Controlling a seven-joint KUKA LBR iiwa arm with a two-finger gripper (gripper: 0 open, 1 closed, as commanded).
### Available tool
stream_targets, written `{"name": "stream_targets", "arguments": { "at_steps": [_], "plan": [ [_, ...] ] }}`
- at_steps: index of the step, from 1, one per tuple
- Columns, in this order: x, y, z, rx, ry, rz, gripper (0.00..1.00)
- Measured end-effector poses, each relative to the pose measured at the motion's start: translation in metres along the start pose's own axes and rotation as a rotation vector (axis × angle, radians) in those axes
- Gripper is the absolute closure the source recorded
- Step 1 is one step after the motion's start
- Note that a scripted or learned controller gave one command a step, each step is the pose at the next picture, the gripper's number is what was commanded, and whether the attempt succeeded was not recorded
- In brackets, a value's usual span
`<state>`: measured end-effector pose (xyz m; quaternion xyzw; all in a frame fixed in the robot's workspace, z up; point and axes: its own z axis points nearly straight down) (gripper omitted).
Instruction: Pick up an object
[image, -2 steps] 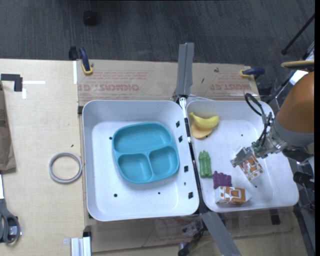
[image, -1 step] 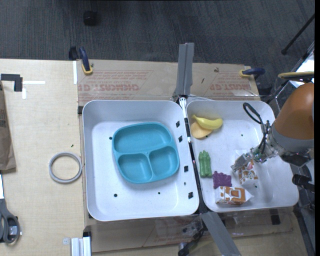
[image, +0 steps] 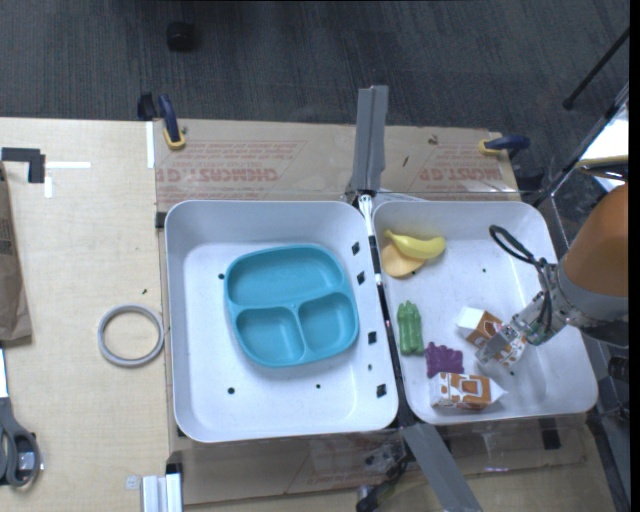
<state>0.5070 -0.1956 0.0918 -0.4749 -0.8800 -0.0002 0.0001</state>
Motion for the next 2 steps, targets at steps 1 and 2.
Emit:
{"name": "stream_targets", "arguments": {
  "at_steps": [1, 2],
  "plan": [
    [-0.002, 0.000, -0.010, -0.003, -0.003, 0.005, 1.00],
    [-0.015, 0.046, -0.168, 0.003, 0.000, 0.336, 1.00]
  ]
}}
